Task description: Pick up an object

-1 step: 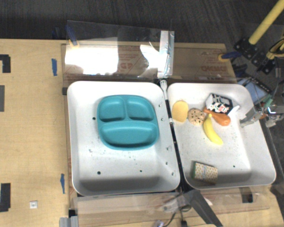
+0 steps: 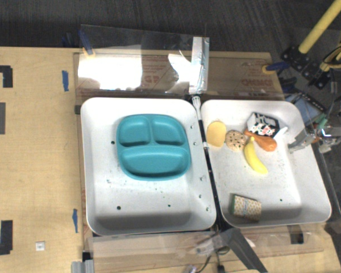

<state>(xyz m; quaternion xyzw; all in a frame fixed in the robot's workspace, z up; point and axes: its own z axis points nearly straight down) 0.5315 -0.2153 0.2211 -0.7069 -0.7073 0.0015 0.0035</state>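
The right bin (image 2: 307, 201) holds several small items. A yellow rounded piece (image 2: 216, 133) lies at its left. Beside that piece is a brown cookie (image 2: 235, 140). A yellow banana (image 2: 254, 158) lies in the middle, below an orange carrot-like piece (image 2: 264, 142) and a black-and-white object (image 2: 263, 124). A patterned cup (image 2: 245, 206) lies on its side near the front wall. My gripper (image 2: 314, 136) is at the bin's right rim, apart from all the items and partly lost in clutter.
The left bin (image 2: 102, 198) holds a teal divided plate (image 2: 153, 145). A clear plastic sheet (image 2: 142, 64) stands behind the bins. Cables and a yellow bar (image 2: 325, 19) crowd the back right. Bare wooden bench (image 2: 28, 169) lies to the left.
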